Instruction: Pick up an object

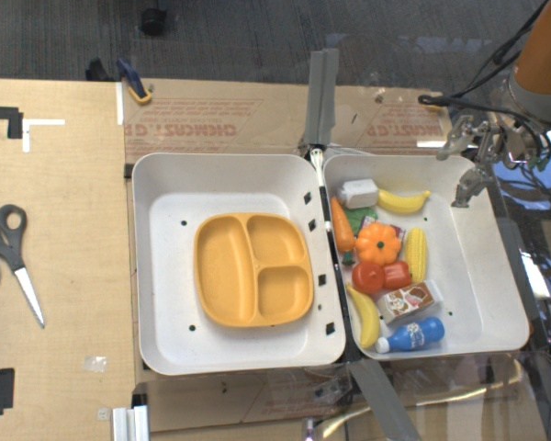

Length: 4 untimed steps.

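Gripper (471, 168) at the upper right of the frame, over the far right corner of the right bin (482, 292); not possible to tell its state, the metal parts there too tangled and small. Nothing seen held.

Toy food heaped in the left half of that bin: white block (359, 192) and yellow banana (403, 200) at the top, carrot (342, 225), orange pumpkin (379, 243), corn cob (415, 254), red piece (382, 277), maybe a tomato, small carton (408, 302), second banana (366, 317), blue bottle (414, 336) lowest.

Likely all light, hollow plastic, stiff and smooth, so slippery. Best target probably the upper banana: free on its right side, narrow enough to be pinched across the middle.

Left bin (161, 274) with a yellow divided plate (254, 269).
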### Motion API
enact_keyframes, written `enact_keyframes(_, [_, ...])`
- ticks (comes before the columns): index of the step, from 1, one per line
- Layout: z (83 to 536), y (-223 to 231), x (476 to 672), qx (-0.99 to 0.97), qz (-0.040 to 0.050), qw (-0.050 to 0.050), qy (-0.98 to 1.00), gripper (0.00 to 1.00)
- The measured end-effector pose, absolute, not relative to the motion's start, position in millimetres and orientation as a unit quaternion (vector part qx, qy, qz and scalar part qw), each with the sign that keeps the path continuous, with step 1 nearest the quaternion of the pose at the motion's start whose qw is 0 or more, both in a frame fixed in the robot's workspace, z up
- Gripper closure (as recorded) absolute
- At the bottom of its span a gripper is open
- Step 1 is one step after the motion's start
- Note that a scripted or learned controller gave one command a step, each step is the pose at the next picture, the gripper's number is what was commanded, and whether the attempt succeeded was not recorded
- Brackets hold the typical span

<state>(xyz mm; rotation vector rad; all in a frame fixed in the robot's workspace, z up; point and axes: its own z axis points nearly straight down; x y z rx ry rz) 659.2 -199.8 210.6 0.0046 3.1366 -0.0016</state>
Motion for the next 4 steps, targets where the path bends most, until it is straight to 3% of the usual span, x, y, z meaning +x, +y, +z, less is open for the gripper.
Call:
enact_keyframes(1, [110.6, -171.9, 646.1, 0.011, -0.0012, 0.008, 1.0, 0.0])
enact_keyframes(2, [92.7, -98.1, 610.5, -0.003, 0.0001, 0.002, 1.0, 0.0])
enact_keyframes(3, [93.1, -117.2, 569.3, 0.042, -0.0001, 0.002, 0.999, 0.0])
enact_keyframes(4, [103.2, -116.5, 571.1, 0.04, -0.0008, 0.004, 0.999, 1.0])
